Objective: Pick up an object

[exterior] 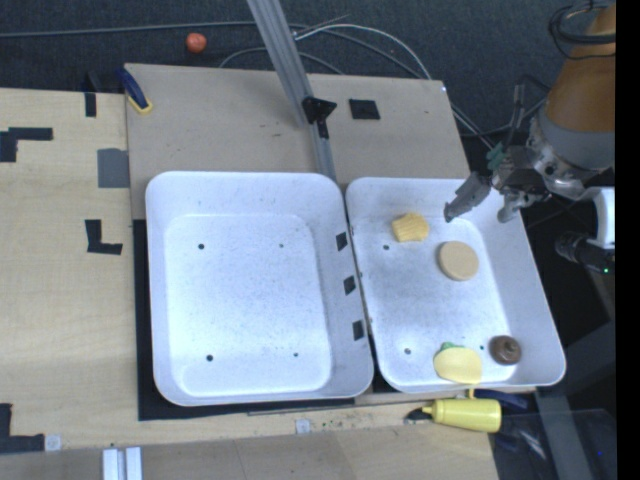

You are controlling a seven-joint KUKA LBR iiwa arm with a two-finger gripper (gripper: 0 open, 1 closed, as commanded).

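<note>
The right bin (520, 268) holds a yellow chunk (409, 229), a tan round disc (459, 261), a yellow lemon-like piece with a green tip (458, 364) and a small brown ring (505, 349). My gripper (490, 201) hangs over the bin's far right corner, above and to the right of the tan disc. Its two dark fingers are spread apart and nothing sits between them. The arm comes in from the right with its orange band at the top right.
The left bin (160, 268) lies beside the right one. A slanted metal pole (285, 58) crosses behind the bins. A yellow tool (465, 414) rests on the bench below the right bin. Cables trail at the back, near a small orange ball (196, 41).
</note>
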